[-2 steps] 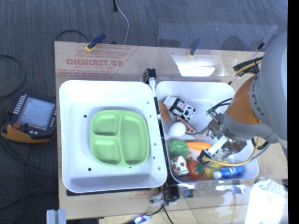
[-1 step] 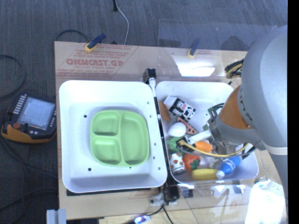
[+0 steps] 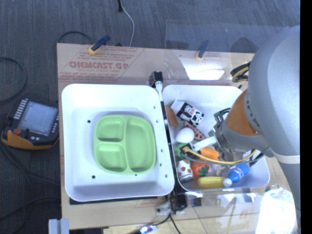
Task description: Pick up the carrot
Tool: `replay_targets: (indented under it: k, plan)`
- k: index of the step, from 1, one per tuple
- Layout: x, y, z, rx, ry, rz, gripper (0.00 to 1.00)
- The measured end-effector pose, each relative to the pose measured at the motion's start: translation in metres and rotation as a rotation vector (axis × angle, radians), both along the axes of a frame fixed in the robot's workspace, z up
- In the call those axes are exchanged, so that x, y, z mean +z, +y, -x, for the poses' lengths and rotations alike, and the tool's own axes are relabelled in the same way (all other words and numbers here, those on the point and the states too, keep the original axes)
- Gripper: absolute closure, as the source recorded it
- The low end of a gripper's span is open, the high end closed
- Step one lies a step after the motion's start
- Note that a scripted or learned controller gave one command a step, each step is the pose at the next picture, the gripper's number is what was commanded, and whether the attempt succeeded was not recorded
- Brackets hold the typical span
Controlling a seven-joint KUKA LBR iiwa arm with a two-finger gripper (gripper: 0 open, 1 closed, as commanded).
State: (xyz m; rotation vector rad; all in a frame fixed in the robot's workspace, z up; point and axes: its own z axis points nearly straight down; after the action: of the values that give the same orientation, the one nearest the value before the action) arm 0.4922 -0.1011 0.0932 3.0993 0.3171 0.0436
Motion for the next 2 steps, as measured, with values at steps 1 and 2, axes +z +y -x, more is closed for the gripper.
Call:
replay_targets:
  k: [1,2]
  plan:
    - [-0.003,0.002,-0.06,-0.001,0.028,-0.016,0.0]
    - [-0.002,0.005,-0.015,0.026,0.018,-0.017,0.0]
